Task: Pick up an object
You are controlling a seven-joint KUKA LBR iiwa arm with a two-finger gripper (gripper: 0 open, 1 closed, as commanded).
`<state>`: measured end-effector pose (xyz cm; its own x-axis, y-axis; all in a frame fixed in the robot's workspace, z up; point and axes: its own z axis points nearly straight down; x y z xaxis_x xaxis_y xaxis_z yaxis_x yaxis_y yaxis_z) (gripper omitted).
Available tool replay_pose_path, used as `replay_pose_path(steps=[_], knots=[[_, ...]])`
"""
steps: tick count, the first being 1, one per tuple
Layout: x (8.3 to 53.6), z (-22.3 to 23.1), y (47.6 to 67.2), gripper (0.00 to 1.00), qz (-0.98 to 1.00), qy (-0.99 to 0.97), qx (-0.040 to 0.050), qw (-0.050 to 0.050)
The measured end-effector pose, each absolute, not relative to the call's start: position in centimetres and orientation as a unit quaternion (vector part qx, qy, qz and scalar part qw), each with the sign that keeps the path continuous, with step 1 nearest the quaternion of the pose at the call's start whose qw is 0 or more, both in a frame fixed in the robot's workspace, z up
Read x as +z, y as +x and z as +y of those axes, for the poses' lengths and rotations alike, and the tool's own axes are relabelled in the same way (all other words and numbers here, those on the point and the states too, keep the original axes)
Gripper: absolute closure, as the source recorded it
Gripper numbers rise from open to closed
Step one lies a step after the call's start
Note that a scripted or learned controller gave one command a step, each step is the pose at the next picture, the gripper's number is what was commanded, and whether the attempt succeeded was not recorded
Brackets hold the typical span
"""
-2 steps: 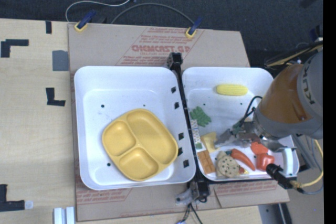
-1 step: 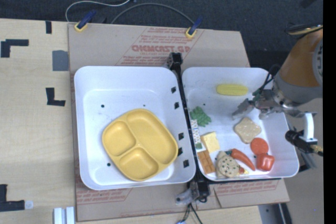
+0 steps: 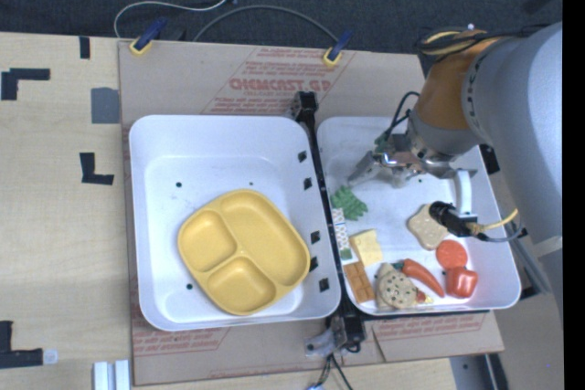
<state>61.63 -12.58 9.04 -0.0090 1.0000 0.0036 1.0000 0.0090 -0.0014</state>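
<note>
My gripper [image 3: 368, 159] hangs over the upper left part of the right bin [image 3: 340, 137]. Its fingers are spread open and nothing sits between them. Just below it lies a green leafy toy [image 3: 348, 202]. Further down the bin are a yellow cheese slice [image 3: 366, 246], a speckled cookie [image 3: 397, 287], an orange carrot [image 3: 422, 274], a red pepper [image 3: 462, 282], a red tomato slice [image 3: 451, 253] and a bread slice [image 3: 425, 227].
The left bin [image 3: 174, 142] holds a yellow divided plate [image 3: 242, 249]. A black divider [image 3: 314, 187] runs between the bins. A cracker strip [image 3: 341, 234] and an orange waffle piece [image 3: 358, 282] lie along the right bin's left wall. The arm's grey body [image 3: 521, 123] covers the right side.
</note>
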Motion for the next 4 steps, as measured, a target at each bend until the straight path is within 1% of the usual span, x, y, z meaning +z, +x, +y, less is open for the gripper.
replay_pose_path(steps=[1, 2, 3, 4], knots=[[19.3, -16.7, 60.7, 0.0, -0.707, -0.707, -0.0018, -0.005], [8.0, -15.0, 65.0, 0.0, -0.707, -0.707, 0.0043, 0.003], [8.1, -18.0, 66.2, 0.0, -0.705, -0.709, 0.0083, 0.018], [8.2, -21.4, 66.3, 0.0, -0.706, -0.708, 0.0069, 0.015]])
